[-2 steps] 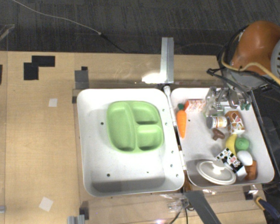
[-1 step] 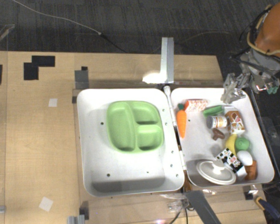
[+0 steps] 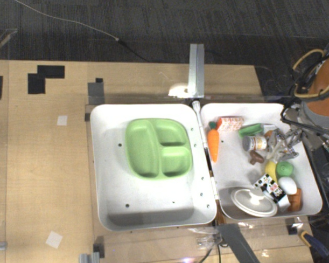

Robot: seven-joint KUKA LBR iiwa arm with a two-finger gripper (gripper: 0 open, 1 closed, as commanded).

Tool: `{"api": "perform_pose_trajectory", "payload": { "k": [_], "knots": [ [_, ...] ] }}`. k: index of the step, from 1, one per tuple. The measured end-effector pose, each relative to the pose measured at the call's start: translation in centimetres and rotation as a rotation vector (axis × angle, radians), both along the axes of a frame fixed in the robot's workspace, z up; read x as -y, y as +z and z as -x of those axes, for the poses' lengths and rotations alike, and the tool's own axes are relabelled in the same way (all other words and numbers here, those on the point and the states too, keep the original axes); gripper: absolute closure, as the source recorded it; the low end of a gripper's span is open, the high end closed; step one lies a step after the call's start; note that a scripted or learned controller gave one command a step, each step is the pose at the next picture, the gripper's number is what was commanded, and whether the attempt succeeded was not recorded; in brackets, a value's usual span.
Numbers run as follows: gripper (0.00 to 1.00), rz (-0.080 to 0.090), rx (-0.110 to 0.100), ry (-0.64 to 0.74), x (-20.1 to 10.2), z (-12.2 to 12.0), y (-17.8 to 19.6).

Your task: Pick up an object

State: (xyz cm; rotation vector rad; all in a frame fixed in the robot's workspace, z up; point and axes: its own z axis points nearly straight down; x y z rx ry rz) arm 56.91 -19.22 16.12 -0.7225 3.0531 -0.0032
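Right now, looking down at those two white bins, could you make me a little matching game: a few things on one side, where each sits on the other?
Things:
1. green divided plate
2. toy carrot
3. white bowl
4. green bottle

Places:
A. right bin, near front edge
B. right bin, beside the divider between bins
C. middle of left bin
D. right bin, toward the back

Pairs: 1-C, 2-B, 3-A, 4-D

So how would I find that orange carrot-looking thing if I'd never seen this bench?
Look in the right-hand white bin, along its left wall next to the divider. The toy carrot lies there lengthwise, apart from the clutter near the gripper. It is the only long orange cone with a green top.
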Motion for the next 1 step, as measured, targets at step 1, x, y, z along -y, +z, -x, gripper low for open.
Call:
{"api": "perform_pose_trajectory", "payload": {
  "k": [1],
  "knots": [
    [1.0,0.0,0.002,0.324,-4.08,1.46,1.03]
  ]
}}
